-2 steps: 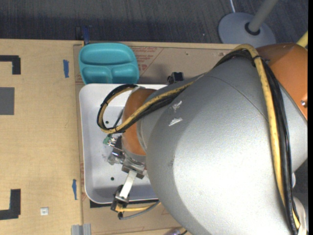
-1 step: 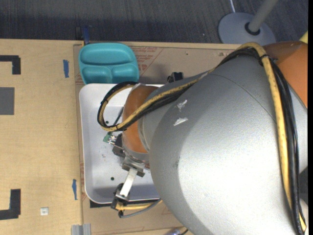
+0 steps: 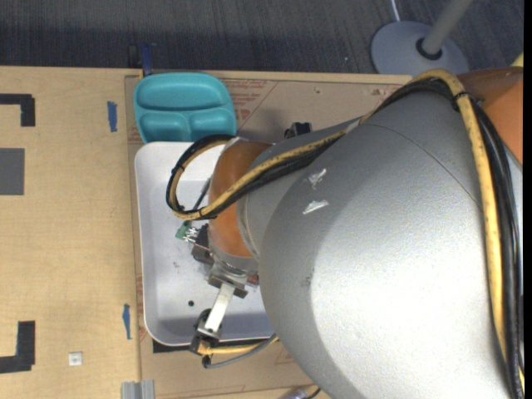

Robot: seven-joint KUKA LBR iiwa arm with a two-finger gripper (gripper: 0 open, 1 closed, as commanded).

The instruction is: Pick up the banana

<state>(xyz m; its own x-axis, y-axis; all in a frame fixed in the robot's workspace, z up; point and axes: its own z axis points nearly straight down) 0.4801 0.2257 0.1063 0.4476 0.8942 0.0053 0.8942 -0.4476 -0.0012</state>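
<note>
At the near edge of the white bin (image 3: 162,223), just under the bulk of the arm (image 3: 374,248), a curved yellowish strip (image 3: 241,349) peeks out. It may be the banana lying against the bin's near wall, or it may be the robot's own cable; the view is too blocked to tell which. If it is the banana, it lies at the bin's near right corner, low in the bin and not lifted. A little farther in, the gripper (image 3: 223,274) hangs low over the bare floor of the bin, toward its right side. Nothing can be seen held in it, and whether the claw is spread or pressed together cannot be told from this angle. Judged from this, the pick is not yet done: the approach into the bin is made, but a grasp and a lift are both left. The arm reaches in from the right and bends steeply down. Its broad grey body covers the right half of the bench (image 3: 66,223), and the orange band (image 3: 226,194) above the wrist sits over the middle of the bin, pointing the tool toward the near edge. Beyond the bin's far edge rests a teal tray (image 3: 184,106), touching or just beside the far wall, well apart from the gripper.
</note>
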